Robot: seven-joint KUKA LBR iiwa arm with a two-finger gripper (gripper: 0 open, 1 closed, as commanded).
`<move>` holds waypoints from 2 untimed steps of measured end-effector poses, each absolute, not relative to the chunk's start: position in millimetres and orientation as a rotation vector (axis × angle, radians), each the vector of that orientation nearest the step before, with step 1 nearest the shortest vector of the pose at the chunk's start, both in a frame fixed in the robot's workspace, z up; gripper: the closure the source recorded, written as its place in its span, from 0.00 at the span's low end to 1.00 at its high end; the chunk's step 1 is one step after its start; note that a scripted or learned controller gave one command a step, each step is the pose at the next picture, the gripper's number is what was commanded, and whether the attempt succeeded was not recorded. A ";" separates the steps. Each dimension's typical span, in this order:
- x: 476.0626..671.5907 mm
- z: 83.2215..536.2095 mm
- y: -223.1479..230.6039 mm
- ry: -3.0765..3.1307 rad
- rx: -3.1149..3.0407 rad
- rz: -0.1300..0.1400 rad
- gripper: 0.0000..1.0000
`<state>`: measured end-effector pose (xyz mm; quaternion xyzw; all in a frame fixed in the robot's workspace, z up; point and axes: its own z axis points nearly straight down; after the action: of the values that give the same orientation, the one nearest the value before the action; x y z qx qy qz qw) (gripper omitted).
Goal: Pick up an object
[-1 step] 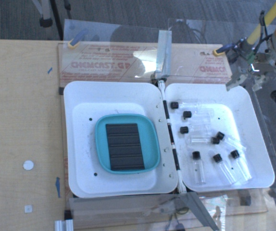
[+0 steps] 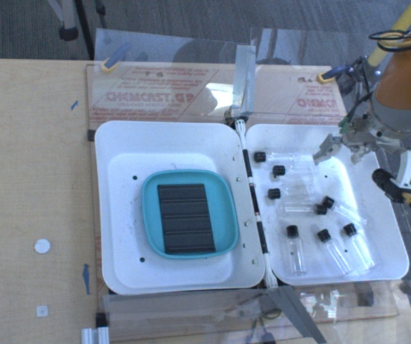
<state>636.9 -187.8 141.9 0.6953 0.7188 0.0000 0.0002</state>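
Note:
Several clear vials with black caps lie scattered in the right white bin (image 2: 392, 264): one vial (image 2: 296, 253) near the front, one vial (image 2: 283, 169) at the back left, another vial (image 2: 325, 205) near the middle. My gripper (image 2: 341, 151) hangs over the back right part of this bin, above the floor, and is open. Nothing sits between its fingers. The closest vials lie to its left and in front of it. In the left white bin (image 2: 119, 149) a teal tray (image 2: 223, 213) holds a black ridged block (image 2: 185, 218).
A metal divider (image 2: 252, 192) separates the two bins. Clear panels (image 2: 162, 95) with printed paper stand behind the bins. The wooden bench (image 2: 26, 156) stretches to the left, with a small white disc (image 2: 42, 246) on it. Cables (image 2: 395, 185) hang by the arm at the right.

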 end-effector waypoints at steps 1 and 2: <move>578.3 87.5 -188.1 2.300 2.134 0.005 0.00; 507.6 100.2 -192.0 2.311 2.129 0.000 0.00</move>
<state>507.6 -192.0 100.2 0.6776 0.7355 0.0001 -0.0005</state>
